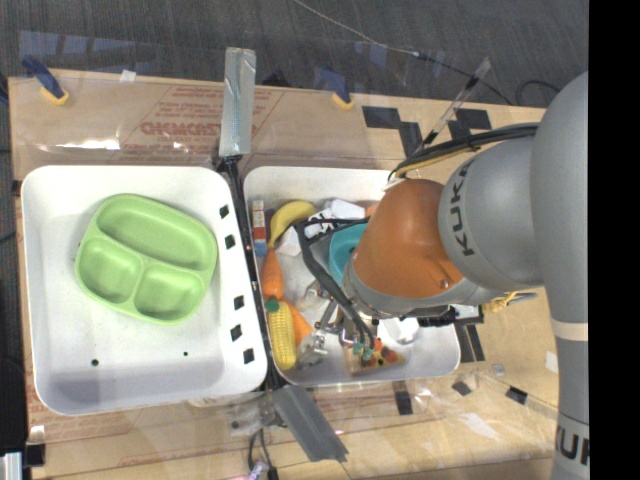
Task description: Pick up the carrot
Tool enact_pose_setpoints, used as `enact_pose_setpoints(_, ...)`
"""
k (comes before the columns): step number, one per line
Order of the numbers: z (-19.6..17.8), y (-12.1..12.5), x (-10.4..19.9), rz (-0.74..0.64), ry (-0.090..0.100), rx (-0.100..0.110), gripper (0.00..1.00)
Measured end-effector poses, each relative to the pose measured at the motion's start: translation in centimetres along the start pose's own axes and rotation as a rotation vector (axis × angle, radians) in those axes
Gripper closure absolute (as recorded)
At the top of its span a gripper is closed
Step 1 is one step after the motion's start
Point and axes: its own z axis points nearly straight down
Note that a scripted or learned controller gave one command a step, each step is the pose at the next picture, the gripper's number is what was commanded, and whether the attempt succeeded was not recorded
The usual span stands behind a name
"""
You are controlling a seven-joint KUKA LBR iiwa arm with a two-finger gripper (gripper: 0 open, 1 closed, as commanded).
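Risk first: crowded right bin (440,363), with carrot (271,276) lying lengthwise against the bin's left wall, toward the middle of the frame, wedged between a banana (290,216) just above it and an ear of corn (282,334) just below, apparently touching both. Likely to go wrong in a few ways, judged from this layout: closing on the corn instead, since the gripper (334,330) sits nearer the corn's end than the carrot's middle; scraping or jamming against the bin wall, given how tight the carrot lies to it; pinching only the thin end and letting it slip out on the lift; dragging the banana or corn along. Also worth noting a teal bowl (342,250) close on the carrot's right, leaving little room for a descent from that side, and a small multicoloured toy (371,352) near the bin's lower edge, just right of the gripper. Left bin (60,368) holding a green divided plate (148,258), well apart from the action. As for pose: arm (500,228) reaching in from the right of the frame, bent over the right bin, with the orange band (400,243) hiding much of the bin's centre and the wrist pointed down and toward lower left. Gripper low among the clutter, right of and below the carrot, not on it. Grip state impossible to tell: metal parts tangled visually with cables and objects. Nothing visibly held.
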Motion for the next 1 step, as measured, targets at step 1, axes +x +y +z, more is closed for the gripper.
enact_pose_setpoints(1,-0.85,0.04,-0.03,-0.005,0.002,0.001,1.0)
